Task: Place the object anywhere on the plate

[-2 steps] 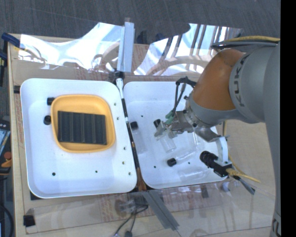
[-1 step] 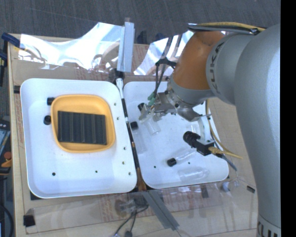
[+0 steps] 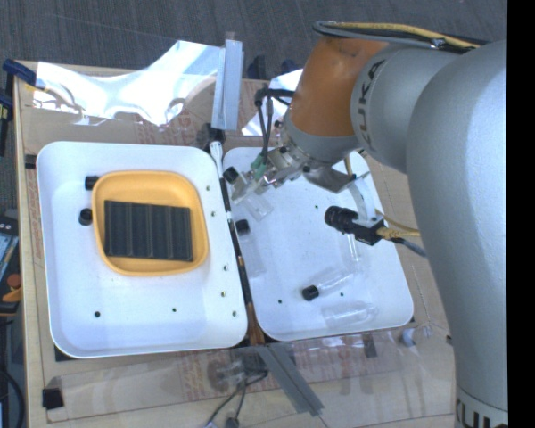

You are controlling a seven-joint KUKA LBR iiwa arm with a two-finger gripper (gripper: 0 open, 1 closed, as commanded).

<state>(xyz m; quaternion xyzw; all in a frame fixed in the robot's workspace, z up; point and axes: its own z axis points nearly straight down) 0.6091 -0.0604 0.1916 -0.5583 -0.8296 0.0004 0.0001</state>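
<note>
Claw [image 3: 266, 169] low over right bin's [image 3: 285, 319] far-left corner; cannot tell its state or load. Yellow plate [image 3: 116, 190] in left bin [image 3: 125, 328] bears dark ridged slab [image 3: 149, 230]. Clear object [image 3: 339, 282] lies in right bin. Placing looks undone.

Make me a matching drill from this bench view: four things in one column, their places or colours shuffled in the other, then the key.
Things
1. plate
2. end effector
3. dark grooved slab
4. band above the wrist

Descriptions
A. orange
B. lies on the plate
C. yellow, in the left bin
D. over the right bin's far left corner

Pairs: 1-C, 2-D, 3-B, 4-A
</note>
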